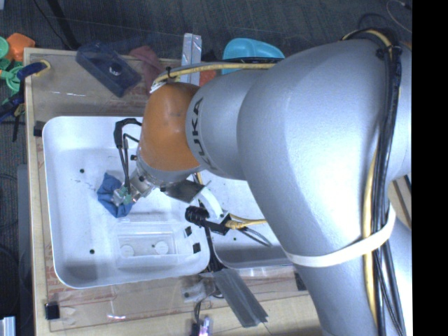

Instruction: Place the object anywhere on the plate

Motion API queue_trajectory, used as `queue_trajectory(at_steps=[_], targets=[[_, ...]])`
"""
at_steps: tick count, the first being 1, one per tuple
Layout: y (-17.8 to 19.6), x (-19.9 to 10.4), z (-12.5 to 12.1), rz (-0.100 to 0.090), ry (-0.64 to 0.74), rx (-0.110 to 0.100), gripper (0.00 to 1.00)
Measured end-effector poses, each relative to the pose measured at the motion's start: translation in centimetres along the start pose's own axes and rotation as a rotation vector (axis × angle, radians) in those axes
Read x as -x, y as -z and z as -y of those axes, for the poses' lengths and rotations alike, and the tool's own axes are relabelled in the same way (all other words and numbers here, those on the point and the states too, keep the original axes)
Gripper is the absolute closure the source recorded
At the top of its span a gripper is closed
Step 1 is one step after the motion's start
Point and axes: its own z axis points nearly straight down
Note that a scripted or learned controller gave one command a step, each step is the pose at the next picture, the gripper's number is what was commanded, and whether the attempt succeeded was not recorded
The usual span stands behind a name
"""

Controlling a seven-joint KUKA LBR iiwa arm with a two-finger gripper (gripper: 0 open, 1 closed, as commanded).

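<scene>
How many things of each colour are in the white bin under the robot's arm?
Blue: 1, the crumpled blue object beside the gripper.
Clear: 1, a see-through tray lying on the floor of the left bin.
Total: 2 that I can see; the arm hides most of the other bin.

Dark grey carpet floor [210, 5], pale wooden bench [63, 82], colourful clutter at left edge [10, 61]

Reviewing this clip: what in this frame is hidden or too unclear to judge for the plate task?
- Right bin: the arm covers nearly all of it in the camera view, so its contents, any plate included, cannot be seen.
- Gripper: too small and blurred against the blue object to tell whether it grips it.
- Blue object: what it is stays unclear; it looks like crumpled cloth.
- Clear tray in the left bin: faint outline only.
</scene>
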Motion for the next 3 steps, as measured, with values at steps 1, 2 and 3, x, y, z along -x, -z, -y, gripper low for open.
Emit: queue_trajectory(at_steps=[1,2,3], targets=[[6.0,-4.1,-1.6,-0.001,0.07,-0.008,1.0],[7.9,-4.7,4.2,-0.002,0.011,-0.01,1.0],[9.6,3.4,6.0,0.0,-0.096,-0.009,1.0]])
